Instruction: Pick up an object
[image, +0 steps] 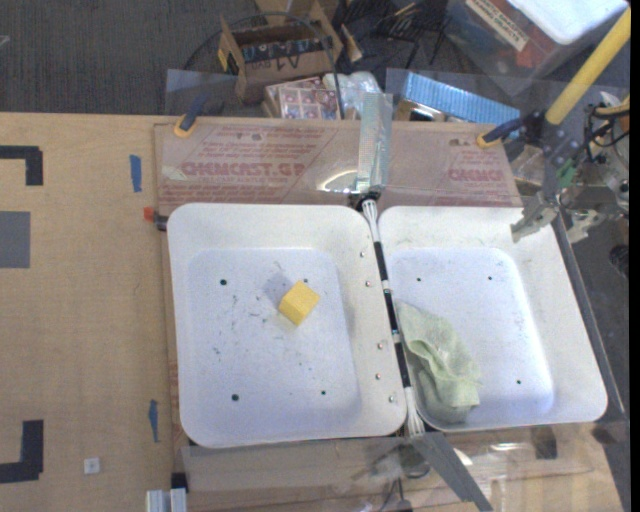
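Note:
A small yellow block (298, 302) lies alone in the middle of the left bin (200, 250). A crumpled pale green cloth (440, 362) lies in the right bin (520, 300), against its left wall near the front. My gripper (545, 205) hangs over the back right corner of the right bin, far from both objects, with nothing seen in it. It is partly lost among cables and metal parts at the view's right edge.
A metal divider (378, 270) runs between the two bins. Behind them lies a cardboard sheet (260, 165) held by clamps, and a yellow pole (590, 65) slants across the top right. Brown bench (80, 300) stretches to the left.

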